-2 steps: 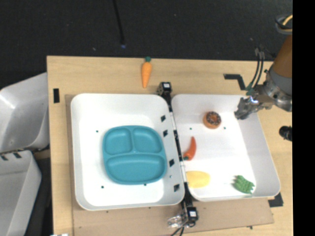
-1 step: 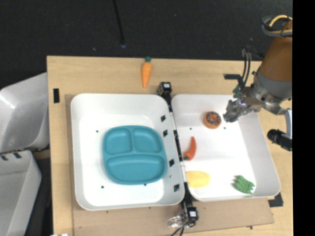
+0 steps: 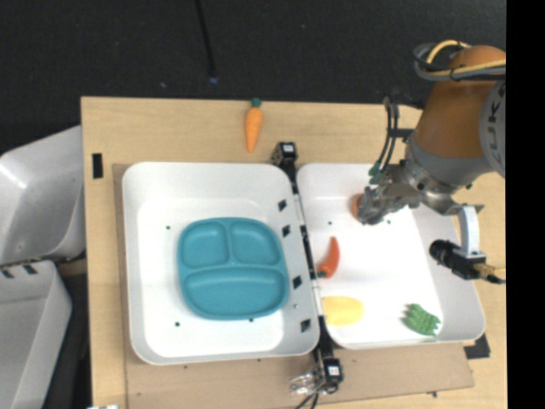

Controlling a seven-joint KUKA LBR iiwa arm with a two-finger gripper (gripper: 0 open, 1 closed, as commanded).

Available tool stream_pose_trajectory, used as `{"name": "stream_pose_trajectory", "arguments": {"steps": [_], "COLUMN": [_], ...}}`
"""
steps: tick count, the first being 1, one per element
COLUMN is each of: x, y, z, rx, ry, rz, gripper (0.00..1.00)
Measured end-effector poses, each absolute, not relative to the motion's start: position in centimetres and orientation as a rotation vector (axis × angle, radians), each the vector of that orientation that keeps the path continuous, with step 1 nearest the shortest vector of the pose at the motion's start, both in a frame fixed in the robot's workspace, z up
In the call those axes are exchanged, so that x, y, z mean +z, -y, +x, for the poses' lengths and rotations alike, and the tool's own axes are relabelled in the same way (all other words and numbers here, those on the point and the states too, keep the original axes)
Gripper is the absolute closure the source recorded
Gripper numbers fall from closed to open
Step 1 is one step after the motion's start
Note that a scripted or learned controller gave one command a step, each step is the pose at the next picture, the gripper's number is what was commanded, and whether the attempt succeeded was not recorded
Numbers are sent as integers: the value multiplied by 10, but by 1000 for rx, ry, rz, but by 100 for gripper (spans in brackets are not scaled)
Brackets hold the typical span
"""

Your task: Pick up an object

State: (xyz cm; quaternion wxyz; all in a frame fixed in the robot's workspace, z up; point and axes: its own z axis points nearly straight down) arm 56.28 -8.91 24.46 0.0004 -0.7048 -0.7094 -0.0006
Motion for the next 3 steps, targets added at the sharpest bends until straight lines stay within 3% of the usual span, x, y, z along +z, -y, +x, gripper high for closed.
{"name": "stream_pose_trajectory", "arguments": {"steps": [2, 3], "x": [237, 246], "y": [-6, -62], "z": [525, 523], "rx": [1, -3], "ry": [2227, 2222], "rz": [-2214, -2222], "gripper": [100, 100]}}
